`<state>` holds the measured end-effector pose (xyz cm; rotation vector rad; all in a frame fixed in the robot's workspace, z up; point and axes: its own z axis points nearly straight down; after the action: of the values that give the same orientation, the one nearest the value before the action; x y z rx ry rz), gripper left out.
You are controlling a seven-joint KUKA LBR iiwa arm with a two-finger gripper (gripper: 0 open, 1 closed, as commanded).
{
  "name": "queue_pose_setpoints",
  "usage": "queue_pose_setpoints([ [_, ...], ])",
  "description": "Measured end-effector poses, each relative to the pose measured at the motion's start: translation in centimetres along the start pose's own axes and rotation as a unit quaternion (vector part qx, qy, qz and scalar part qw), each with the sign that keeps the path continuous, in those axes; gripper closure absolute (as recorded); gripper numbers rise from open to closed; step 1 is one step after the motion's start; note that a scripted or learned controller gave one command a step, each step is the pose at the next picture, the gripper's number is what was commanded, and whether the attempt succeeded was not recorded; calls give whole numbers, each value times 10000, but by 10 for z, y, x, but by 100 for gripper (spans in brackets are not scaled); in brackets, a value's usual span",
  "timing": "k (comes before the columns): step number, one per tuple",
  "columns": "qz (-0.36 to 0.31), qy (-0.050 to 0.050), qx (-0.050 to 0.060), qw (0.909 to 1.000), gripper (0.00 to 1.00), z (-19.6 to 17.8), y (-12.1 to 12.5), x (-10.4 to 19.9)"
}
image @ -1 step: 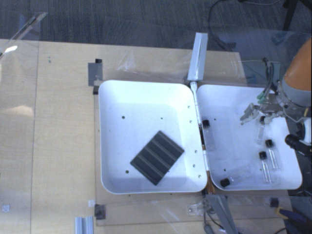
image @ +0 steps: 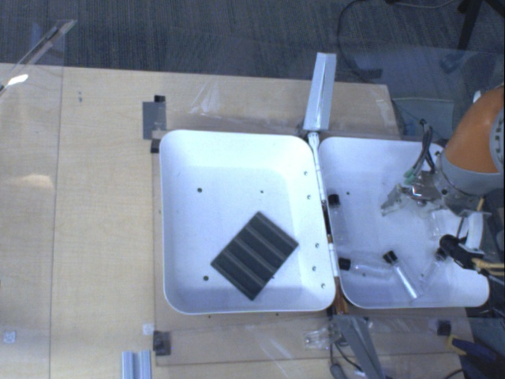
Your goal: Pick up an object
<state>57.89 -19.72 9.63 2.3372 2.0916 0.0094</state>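
A pale wooden bench fills the frame. At centre, the left shallow white bin holds a dark ribbed rectangular pad, lying diagonally at its lower middle. At the right edge, the grey gripper hangs over the right white bin; jaw state unclear.

1. The robot arm has a rounded, bulbous segment banded in bright orange, with a smooth matte surface.
2. Below the orange band sits a pale grey collar, curved like a shallow cup.
3. A thin black cable loops along the left side of the orange band.
4. Under the grey collar, the end effector is a cluster of silvery metal and clear parts, with a small green spot.
5. Below the grey collar are a white block and a black knob.
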Motion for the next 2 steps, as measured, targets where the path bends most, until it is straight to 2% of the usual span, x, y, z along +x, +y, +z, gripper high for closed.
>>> queue_pose_setpoints([
  [1, -15, 0, -31, 10000, 100, -12, 2, 1],
  [2, -37, 1, -63, 10000, 100, -23, 5, 3],
])
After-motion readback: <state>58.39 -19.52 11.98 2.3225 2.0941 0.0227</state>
